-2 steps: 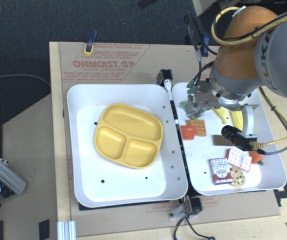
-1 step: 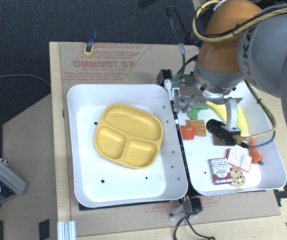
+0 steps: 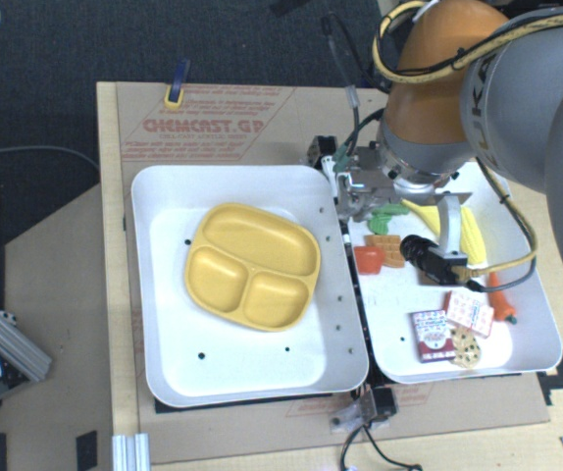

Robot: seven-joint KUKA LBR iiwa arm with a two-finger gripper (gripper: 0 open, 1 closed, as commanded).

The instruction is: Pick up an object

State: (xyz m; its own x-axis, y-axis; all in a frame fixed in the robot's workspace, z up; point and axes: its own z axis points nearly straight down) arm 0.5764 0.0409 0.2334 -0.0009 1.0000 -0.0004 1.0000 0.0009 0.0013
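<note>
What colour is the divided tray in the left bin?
Yellow. The divided tray shows clearly in the camera view.

Bench [image 3: 115, 292], apparently cardboard-topped, bears left bin [image 3: 154, 292], right bin [image 3: 537, 346].

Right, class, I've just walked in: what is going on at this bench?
A grey and orange robot arm reaches over the right bin, which holds small toy foods: a banana, a red piece, a carrot and small boxes. Its gripper hangs low over the pile's far end; whether it has anything cannot be told. The left bin holds a yellow divided plate.
</note>
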